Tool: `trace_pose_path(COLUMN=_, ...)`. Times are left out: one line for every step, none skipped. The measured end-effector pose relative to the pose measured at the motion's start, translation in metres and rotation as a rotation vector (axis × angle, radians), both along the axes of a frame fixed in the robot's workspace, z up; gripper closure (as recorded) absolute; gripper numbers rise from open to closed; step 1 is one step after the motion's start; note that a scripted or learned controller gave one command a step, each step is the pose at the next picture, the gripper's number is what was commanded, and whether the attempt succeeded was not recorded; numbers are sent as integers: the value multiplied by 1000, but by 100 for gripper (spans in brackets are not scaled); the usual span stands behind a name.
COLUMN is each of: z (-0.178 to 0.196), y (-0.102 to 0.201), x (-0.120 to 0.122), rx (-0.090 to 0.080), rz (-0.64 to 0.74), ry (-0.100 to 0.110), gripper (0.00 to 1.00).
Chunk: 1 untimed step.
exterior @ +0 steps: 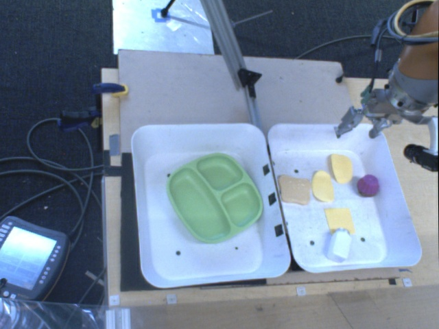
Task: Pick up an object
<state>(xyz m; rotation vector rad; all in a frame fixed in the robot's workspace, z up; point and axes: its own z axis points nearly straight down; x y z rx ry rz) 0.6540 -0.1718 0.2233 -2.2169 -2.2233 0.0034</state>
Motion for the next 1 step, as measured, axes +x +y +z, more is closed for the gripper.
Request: trace_pose_path(z=-57, y=-9, x=0, rx=0, rz=-3, ry=0, gripper=0)
